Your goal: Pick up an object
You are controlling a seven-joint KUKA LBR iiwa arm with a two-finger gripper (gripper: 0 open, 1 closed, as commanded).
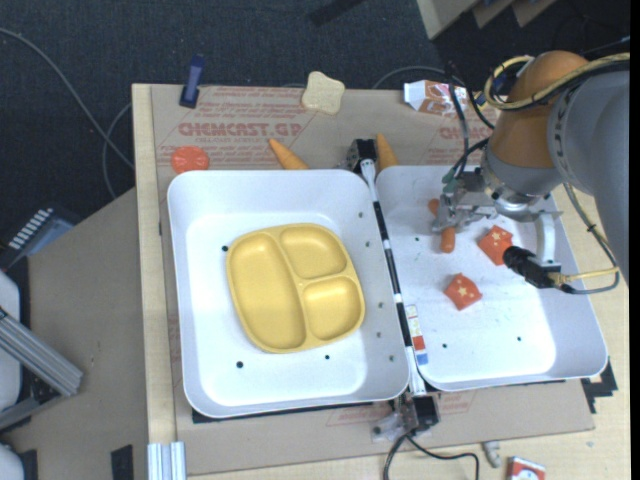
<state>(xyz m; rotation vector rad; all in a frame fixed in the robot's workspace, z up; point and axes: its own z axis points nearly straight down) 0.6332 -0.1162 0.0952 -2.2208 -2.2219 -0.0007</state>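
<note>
Well, over in the left-hand shallow white bin [200,368] lies a yellow plastic plate with three compartments [295,286], flat and nothing in it. Behind that bin, on the brown board [240,123], sit a small orange disc [189,158], a blue clip-like piece [192,80], an orange carrot-shaped toy [287,155] and a pale slice of toy bread [323,91].

In the right-hand shallow white bin [520,353] the grey arm's two-finger gripper [462,208] is down near the back left corner, just above a small orange stick-shaped piece [448,238]. I can't make out how far its fingers are spread, and I see nothing clearly held between them. Beside it, to the right, lies an orange-red cube [496,245], and nearer the front a second red cube with pale speckles [462,291], apart from the first.

The stick piece looks like the nearest pick. I'd judge it light, hard and a bit slippery, likely to roll or squirt out; pinching it across its narrow middle seems safest.
</note>
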